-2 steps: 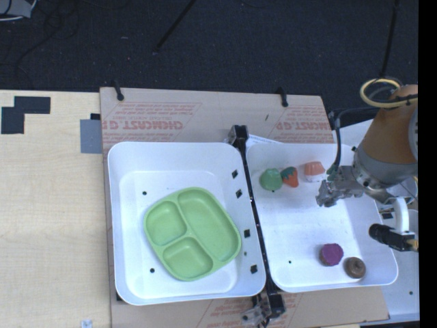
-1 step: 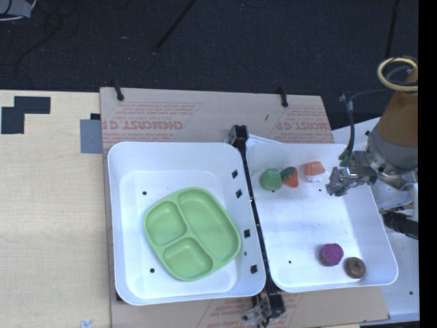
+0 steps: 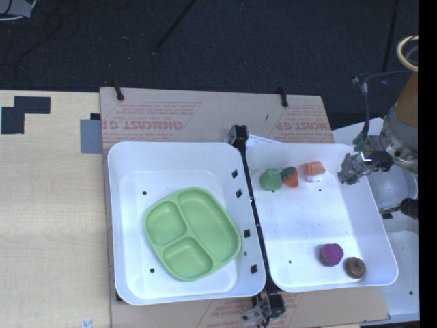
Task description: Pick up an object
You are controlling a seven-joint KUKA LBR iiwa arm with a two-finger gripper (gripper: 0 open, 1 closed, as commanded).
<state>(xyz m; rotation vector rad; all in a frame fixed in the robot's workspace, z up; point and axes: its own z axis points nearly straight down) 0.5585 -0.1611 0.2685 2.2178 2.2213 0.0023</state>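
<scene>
Right now I've got the hand (image 3: 352, 168) at the right bin's (image 3: 372, 214) far-right rim, can't tell if clenched. Nearest obj is the orange-white piece (image 3: 313, 170), just left of it.

Arm enters from right edge, orange band visible above wrist. Gripper (image 3: 351, 168) low at right side, pointing left and down. Finger state unresolved; nothing seen held.

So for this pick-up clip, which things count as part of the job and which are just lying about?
Part of the job:
- gripper
- green ball
- orange-and-green piece
- orange-and-white piece
- purple piece
- brown ring

Lying about:
- green divided plate
- left bin
- cardboard sheet
</scene>
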